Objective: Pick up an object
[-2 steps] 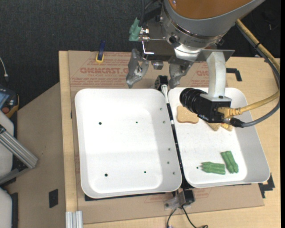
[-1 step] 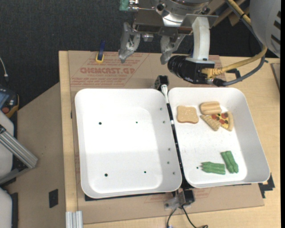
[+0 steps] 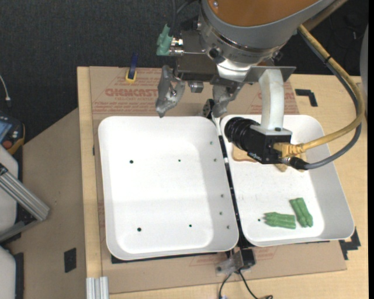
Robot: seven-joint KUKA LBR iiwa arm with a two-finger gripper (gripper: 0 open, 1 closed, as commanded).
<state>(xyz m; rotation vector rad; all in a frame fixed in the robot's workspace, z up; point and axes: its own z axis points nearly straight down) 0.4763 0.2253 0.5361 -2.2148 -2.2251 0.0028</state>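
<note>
The arm (image 3: pixel 257 17) is reaching in from the top right, its orange band filling the upper edge, and the gripper (image 3: pixel 193 102) is hanging over the far rim of the left bin (image 3: pixel 158 233). Its two fingers (image 3: pixel 166 96) are standing well apart, wide open, with nothing between them. The left one is pointing down just past the bin's back edge and the right one is sitting near the seam where the two bins meet.

Over in the right bin (image 3: pixel 333 193), two green objects (image 3: pixel 292 215) are lying near the front corner, one crosswise, the other angled beside it, their ends close or touching. They are lying well apart from the gripper.

A black camera unit (image 3: pixel 254 140) on a white bracket (image 3: pixel 272 99) is hanging over the right bin's back portion, with a yellow cable (image 3: pixel 345 131) looping away to the right. A tan shape (image 3: pixel 241 154) is peeking out beneath that unit; what it is cannot be told.

The bins are resting on a cardboard sheet (image 3: pixel 93 99) on the worktop, and a small blue and yellow clip (image 3: pixel 132 70) is sitting at its far edge.
</note>
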